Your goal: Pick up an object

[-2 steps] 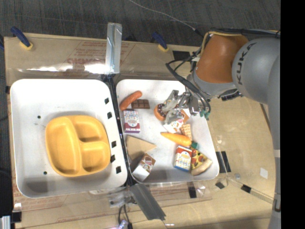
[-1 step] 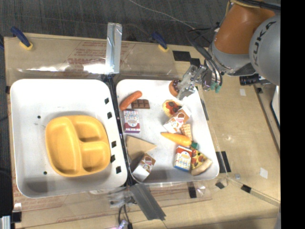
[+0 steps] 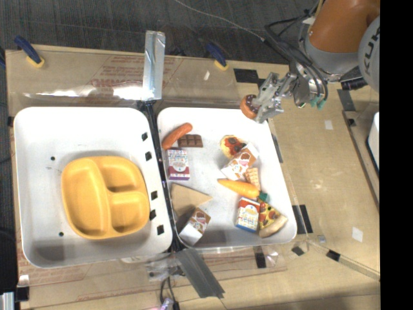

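Observation:
My gripper (image 3: 256, 107) hangs over the far right corner of the right bin (image 3: 213, 117), reaching in from the upper right. A small round brown donut (image 3: 248, 105) sits between its fingertips, held above the bin's rim. Below it in the right bin lie a sausage (image 3: 177, 135), a chocolate bar (image 3: 190, 141), a purple carton (image 3: 179, 163), a pastry (image 3: 230, 144), a carrot (image 3: 239, 188), a pizza slice (image 3: 271, 219) and other toy foods.
The left bin (image 3: 29, 173) holds a yellow divided tray (image 3: 105, 194). A tan wedge (image 3: 187, 197) and a small carton (image 3: 194, 225) lie near the right bin's front left. Cables and the arm's orange band (image 3: 342, 11) stand at the upper right.

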`<control>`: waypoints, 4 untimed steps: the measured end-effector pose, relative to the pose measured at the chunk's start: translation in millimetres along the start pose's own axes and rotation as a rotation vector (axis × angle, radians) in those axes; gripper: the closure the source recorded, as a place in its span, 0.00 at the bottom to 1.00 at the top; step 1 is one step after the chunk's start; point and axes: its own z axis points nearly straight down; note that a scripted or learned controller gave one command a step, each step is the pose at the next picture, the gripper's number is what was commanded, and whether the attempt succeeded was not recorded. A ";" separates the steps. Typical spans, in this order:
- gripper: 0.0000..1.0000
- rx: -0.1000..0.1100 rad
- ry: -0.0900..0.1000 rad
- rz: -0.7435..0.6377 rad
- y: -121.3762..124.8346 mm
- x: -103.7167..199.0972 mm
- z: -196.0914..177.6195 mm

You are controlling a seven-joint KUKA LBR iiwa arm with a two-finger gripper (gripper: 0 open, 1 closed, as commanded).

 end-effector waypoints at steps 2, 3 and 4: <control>1.00 0.001 0.008 0.541 63.1 180.1 -5.9; 1.00 0.000 0.013 0.224 36.4 183.6 130.7; 1.00 -0.001 0.006 0.322 72.0 160.0 130.2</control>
